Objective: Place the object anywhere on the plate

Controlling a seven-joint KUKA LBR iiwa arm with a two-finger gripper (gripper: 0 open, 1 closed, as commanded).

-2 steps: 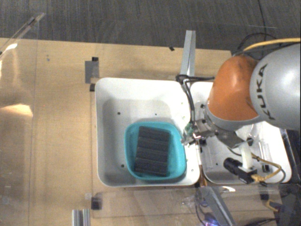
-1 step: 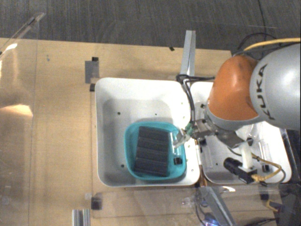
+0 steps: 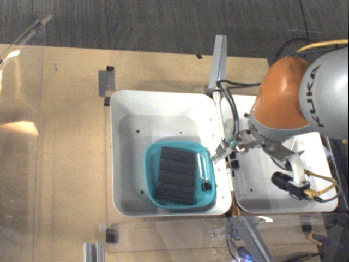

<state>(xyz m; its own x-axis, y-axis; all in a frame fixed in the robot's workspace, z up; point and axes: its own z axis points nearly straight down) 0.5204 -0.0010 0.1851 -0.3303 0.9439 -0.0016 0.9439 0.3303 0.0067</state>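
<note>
Wooden bench: ribbed dark block on teal plate, likely light, stiff; gripper beside plate, claw state untellable.

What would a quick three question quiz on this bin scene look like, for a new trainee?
1. True or false: the dark ridged block lies on the teal plate.
2. Which bin holds the plate: A, the left bin, or B, the right bin?
3. Fill in: the arm's orange band hangs over the ____ bin.

Key: 1 true. 2 A. 3 right. The hand's state can't be judged, since the wrist hides it near the wall between the bins.
</note>
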